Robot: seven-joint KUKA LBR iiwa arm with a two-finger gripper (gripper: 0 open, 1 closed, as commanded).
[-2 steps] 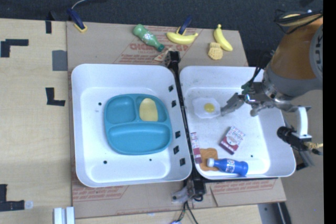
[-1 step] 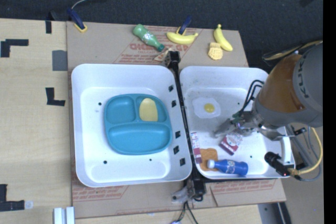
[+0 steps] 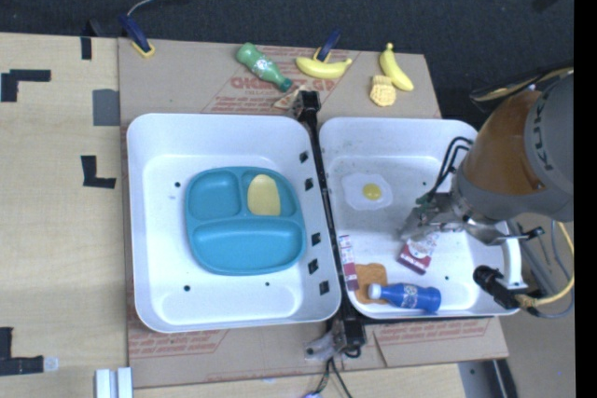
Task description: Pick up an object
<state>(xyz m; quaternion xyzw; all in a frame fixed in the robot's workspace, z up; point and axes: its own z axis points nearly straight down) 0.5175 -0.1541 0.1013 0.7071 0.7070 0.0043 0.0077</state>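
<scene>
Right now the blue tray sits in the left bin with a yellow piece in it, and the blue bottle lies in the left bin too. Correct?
Not quite. The blue bottle lies in the right bin, near its front edge, as the camera view shows. The blue tray with the yellow piece is in the left bin.

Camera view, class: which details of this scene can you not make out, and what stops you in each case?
- The hand in the right bin: too small and blurred to tell whether its fingers grip the red and white packet below it.
- The packet's printing: too small to read.
- The arm: cut off by the view's right edge.
- The item against the bins' divider: too small to identify.
</scene>
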